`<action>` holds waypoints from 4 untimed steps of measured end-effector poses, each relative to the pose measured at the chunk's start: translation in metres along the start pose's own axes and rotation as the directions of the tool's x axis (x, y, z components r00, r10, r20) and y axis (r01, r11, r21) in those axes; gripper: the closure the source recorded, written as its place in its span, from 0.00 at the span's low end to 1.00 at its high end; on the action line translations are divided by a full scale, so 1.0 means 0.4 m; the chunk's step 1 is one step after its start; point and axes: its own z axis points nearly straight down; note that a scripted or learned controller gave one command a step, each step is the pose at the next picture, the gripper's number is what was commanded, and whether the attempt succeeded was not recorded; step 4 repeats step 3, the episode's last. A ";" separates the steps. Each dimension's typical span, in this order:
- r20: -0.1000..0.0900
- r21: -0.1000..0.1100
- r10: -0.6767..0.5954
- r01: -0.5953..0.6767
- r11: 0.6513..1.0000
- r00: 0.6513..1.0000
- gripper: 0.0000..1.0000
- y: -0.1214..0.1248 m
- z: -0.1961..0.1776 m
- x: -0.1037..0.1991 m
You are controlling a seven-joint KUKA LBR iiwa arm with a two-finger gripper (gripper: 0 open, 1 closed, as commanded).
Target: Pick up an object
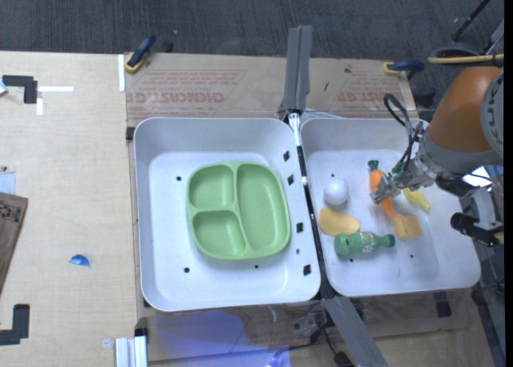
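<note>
Right bin (457,273) crowded at centre — white ball (336,191), yellow piece (338,221), green bottle (362,243) lying on its side, orange items, possibly touching one another. Open floor along its near and far edges. Left bin (152,221): green divided tray (239,210) fills the middle — margins free.

Two white bins sit side by side on the surface (64,197), and the left bin (152,221) has a green plate (239,210) with three parts lying in it. The right bin (449,265) has a white ball (336,191), a yellow-orange piece (338,221), a green bottle (362,243) lying on its side, an orange carrot (377,183), a small orange block (407,227) and a yellow thing (418,198). The grey and orange arm (469,117) comes in from the right, and its hand (388,189) is down low in the right bin, right by the carrot.
</note>
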 end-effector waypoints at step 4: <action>0.001 -0.001 -0.202 0.202 0.979 0.979 1.00 0.190 -0.247 0.080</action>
